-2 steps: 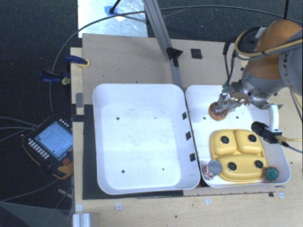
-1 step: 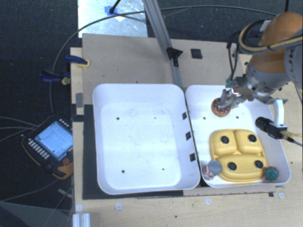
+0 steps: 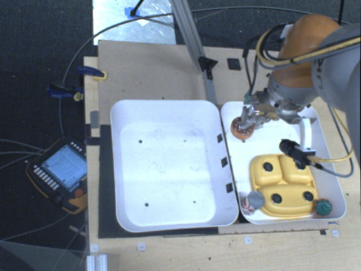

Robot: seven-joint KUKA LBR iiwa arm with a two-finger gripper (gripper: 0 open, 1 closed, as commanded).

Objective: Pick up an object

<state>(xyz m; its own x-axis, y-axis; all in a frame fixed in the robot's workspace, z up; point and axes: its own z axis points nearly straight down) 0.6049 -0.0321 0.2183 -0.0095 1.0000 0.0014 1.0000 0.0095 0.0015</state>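
Two shallow white bins sit side by side on the tan bench [image 3: 146, 72], and everything interesting is in the right bin [image 3: 269, 144]. The gripper [image 3: 246, 123] is low in that bin's far-left corner, close to the edge it shares with the left bin [image 3: 163, 171]. It's parked right over a small brown round piece [image 3: 242, 131] with an orangey rim. From this angle it looks like it's touching the piece, but honestly I can't tell whether it has actually grabbed it or is just resting on top, since the gripper's own body hides the contact. The grey arm [image 3: 316, 44] comes in from the right, with its orange band bulging over the bin's far edge. Nearer the camera in the same bin there's a chunky yellow moulded thing [image 3: 282, 185] with a few dark round spots on top, taking up most of the near half. Just beside its near-left corner is a little grey lump [image 3: 253, 200] with a bit of red and white on it, right by the bin wall. A small teal ball [image 3: 323, 208] sits at its near-right corner. The brown piece is well apart from all three. The left bin has a few tiny dark dots on its floor. Off the bench to the left, a handheld pendant [image 3: 59, 171] with a lit blue screen lies on the dark floor. A grey metal pole [image 3: 189, 33] slants in from the top.
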